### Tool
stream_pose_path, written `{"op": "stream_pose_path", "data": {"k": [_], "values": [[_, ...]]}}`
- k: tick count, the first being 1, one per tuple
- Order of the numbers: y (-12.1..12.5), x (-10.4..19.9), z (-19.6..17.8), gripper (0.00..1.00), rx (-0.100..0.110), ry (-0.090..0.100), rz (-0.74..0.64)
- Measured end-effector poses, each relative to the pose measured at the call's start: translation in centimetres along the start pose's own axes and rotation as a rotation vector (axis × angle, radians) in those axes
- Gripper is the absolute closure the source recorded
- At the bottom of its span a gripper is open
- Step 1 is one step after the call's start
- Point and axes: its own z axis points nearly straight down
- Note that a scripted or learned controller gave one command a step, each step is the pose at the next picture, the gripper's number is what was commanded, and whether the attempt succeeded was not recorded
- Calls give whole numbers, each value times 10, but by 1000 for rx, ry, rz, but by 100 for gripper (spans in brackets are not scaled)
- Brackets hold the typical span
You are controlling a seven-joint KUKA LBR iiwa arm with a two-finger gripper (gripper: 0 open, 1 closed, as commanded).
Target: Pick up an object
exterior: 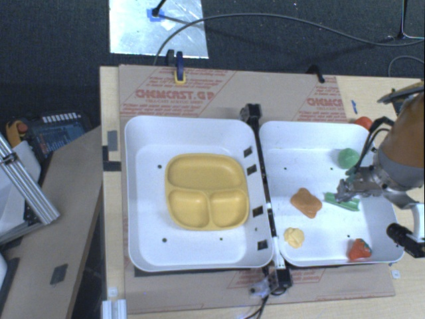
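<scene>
Your two-finger gripper [345, 193] sits low in the right-hand shallow white bin [319, 248], its tip over a flat green piece [342, 203]; you cannot tell how it is set. Far to its left, the yellow three-compartment plastic tray [202, 190] lies in the left bin [143, 178]. Just left lies an orange-brown bread-like lump [306, 203], above it a round green object [348, 157], below it a red strawberry-like piece [359, 249] and a small pale yellow lump [293, 236].

The left bin [143, 198] was mostly taken up by a yellow tray [206, 191], with bare floor around its edges. In the right bin [299, 161], the upper left lay open; a green ball [347, 157], orange piece [306, 203], yellow piece [293, 237] and red piece [359, 250] crowded the rest.
</scene>
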Motion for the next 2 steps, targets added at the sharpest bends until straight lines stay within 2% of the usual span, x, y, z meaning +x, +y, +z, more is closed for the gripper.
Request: {"op": "stream_pose_path", "data": {"k": [1,2], "values": [[2,-1,-54,100,1,0,-1],[3,-1,-62,100,4,1,-1]]}}
